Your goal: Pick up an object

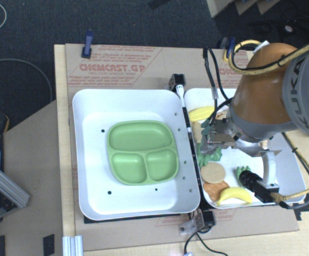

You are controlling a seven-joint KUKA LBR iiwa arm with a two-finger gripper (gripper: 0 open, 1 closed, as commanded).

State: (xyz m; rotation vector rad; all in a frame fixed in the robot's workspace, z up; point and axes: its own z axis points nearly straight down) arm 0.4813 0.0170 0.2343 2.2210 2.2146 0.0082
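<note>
The arm comes in from the right, and its gripper (214, 141) hangs low over the left part of the right bin (287, 167). Right under the gripper lies a dark green leafy item (212, 154), partly hidden by it. Just behind the gripper rests a pale yellow corn-like piece (201, 113). In front of it are a tan round disc (214, 172), an orange piece (214, 189) and a yellow banana (235, 196). A small bright green item (243, 170) peeks out beside the wrist.
The left bin (90, 143) holds a green divided plate (143, 151) at its middle. A raised rim (189, 137) separates the two bins, close to the gripper's left. The orange-banded arm body (263, 84) covers much of the right bin.
</note>
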